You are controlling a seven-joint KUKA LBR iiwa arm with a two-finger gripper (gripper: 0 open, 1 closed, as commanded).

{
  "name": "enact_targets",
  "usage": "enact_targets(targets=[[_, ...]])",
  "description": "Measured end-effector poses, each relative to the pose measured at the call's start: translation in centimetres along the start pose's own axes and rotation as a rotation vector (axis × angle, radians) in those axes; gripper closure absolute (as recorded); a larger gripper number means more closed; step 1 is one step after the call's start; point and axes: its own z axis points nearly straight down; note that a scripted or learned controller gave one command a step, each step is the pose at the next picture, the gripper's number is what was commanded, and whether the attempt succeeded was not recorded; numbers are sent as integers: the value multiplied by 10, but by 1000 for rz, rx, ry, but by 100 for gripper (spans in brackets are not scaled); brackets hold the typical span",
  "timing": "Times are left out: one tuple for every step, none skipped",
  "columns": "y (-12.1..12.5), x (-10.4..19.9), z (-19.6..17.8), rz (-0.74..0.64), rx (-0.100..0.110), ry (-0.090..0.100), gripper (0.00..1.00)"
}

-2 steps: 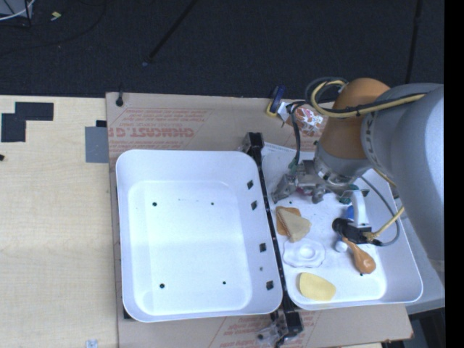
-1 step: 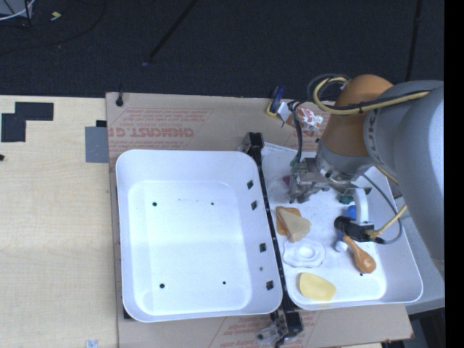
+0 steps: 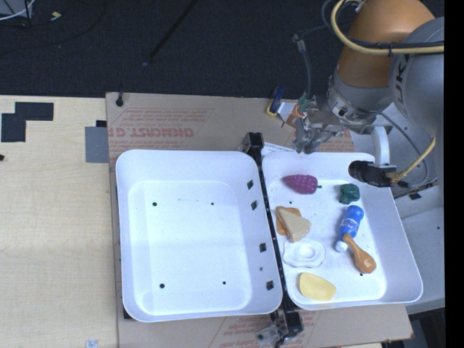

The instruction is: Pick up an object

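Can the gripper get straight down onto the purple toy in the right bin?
Probably yes. The purple toy lies apart from the other items, nothing over it, and the gripper hangs just beyond it.

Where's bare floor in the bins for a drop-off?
The left bin floor is bare wall to wall. In the right bin, the crowded one, free patches: near-right corner past the orange tool, and the strip between purple fruit and green piece.

Tool [image 3: 307,142] above right bin [image 3: 406,267]
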Motion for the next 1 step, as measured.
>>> enact_targets(targets=[[-63, 9, 38, 9, 27, 0, 100]])
